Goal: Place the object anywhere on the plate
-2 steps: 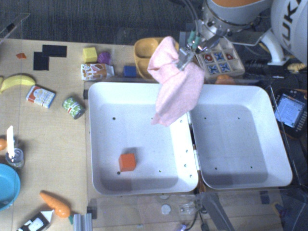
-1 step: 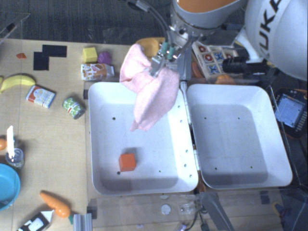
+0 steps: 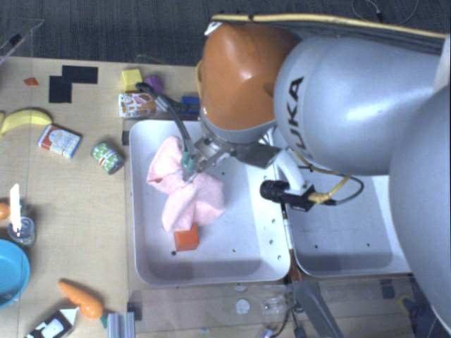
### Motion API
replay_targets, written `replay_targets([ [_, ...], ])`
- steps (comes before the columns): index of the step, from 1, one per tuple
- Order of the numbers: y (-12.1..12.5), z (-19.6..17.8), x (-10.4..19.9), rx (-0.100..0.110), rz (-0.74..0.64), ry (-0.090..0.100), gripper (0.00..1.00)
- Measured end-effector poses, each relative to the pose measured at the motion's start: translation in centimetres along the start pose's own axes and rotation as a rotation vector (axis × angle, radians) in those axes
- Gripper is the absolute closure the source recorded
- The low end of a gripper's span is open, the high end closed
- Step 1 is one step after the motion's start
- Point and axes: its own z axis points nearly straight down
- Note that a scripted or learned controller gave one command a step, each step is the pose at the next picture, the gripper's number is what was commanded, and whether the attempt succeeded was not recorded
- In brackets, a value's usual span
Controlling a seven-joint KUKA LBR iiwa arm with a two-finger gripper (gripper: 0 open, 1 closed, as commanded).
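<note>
Clearly down in the left bin (image 3: 141, 259), end effector (image 3: 189, 165) at the middle of a crumpled pink cloth (image 3: 184, 189), touching or buried in its folds; fingers too hidden by cloth and wrist to tell whether apart, together, or clamped on fabric. Cloth spread from about 10 o'clock to 6 o'clock of the bin's centre, lying on the bin floor. Just at the cloth's 6 o'clock edge, touching it, a small orange block (image 3: 187, 239). Above, at 12 o'clock of the bin, the orange band (image 3: 239, 69) and grey arm (image 3: 352, 104) covering much of the right bin (image 3: 345, 259). Out on the bench (image 3: 84, 245), well apart from the bins: a banana (image 3: 25, 120) at 9 o'clock, a small carton (image 3: 60, 141) and a green can (image 3: 108, 157) near it, a carrot (image 3: 82, 299) at 7 o'clock, a blue dish (image 3: 10, 273) at the left edge, possibly the plate. At 11 o'clock, a yellow block (image 3: 130, 79) and a printed box (image 3: 137, 105).
</note>
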Motion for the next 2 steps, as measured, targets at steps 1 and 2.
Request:
replay_targets([
  [1, -2.3, 13.0, 3.0, -0.026, 0.005, -0.006, 1.0],
  [2, -3.4, 16.3, -4.6, -0.033, 0.157, -0.008, 1.0],
])
